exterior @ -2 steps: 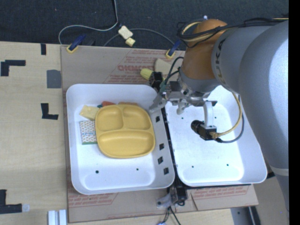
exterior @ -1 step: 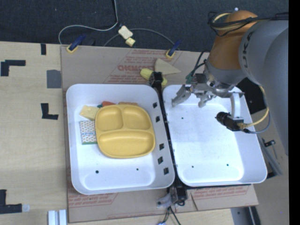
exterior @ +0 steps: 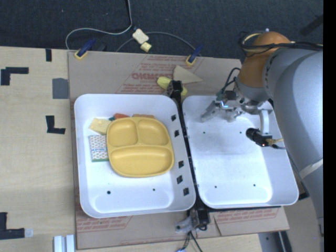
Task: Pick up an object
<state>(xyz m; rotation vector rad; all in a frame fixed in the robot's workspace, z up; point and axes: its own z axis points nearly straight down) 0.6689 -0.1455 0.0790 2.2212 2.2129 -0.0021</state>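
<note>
- Bench (exterior: 31,156) of pale wood carries a cardboard sheet (exterior: 152,70), and on that sit two shallow white bins side by side, touching along a black clipped seam.
- Arm (exterior: 299,104), grey with an orange band (exterior: 257,56), reaches in from the right over the far part of the right bin (exterior: 236,193); its bulk leaves little spare room on that side.
- Left bin (exterior: 131,203) holds everything worth picking, gathered in its far half.
- Yellow divided plate (exterior: 140,146) is the biggest candidate: it looks like stiff, light, smooth plastic, probably slippery on the flat. My judgement is that a raised rim or a divider ridge is the place to pinch, not the broad face.
- Patterned flat piece (exterior: 97,147) and pale yellow piece (exterior: 100,125) lie just beside the plate's left edge; both look thin and light, hard to get fingers under.
- Gripper (exterior: 223,109) hangs above the right bin's far end, well apart from the plate, with nothing visibly held; whether it stands wide or narrow I cannot tell.
</note>
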